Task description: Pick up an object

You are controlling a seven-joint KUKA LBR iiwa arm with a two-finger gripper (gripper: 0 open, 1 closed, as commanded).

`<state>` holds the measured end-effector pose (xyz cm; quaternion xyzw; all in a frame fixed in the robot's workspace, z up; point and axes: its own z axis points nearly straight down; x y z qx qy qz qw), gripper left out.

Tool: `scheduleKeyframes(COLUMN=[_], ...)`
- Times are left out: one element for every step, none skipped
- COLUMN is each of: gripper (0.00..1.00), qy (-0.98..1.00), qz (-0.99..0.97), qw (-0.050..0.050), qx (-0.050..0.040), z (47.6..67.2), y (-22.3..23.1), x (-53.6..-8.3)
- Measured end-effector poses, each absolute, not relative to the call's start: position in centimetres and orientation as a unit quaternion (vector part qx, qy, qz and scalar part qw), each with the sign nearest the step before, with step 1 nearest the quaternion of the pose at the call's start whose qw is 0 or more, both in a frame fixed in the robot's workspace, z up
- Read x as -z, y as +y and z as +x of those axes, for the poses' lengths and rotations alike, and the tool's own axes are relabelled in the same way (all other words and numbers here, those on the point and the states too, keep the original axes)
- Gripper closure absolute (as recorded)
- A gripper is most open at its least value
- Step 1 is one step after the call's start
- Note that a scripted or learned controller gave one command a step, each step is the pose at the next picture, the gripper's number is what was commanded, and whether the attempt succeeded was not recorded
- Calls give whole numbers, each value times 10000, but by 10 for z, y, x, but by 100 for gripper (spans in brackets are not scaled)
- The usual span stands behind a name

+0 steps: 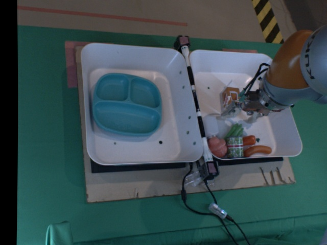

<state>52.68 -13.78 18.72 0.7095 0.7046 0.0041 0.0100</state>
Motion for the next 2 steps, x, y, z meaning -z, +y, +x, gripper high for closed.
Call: scheduleKeyframes(gripper=[0,100], qy=[7040,7006], qz=[7101,7132], qw=[135,197], qx=[-54,-67], z=[472,474], y=[-132,-136], x=[-187,-201])
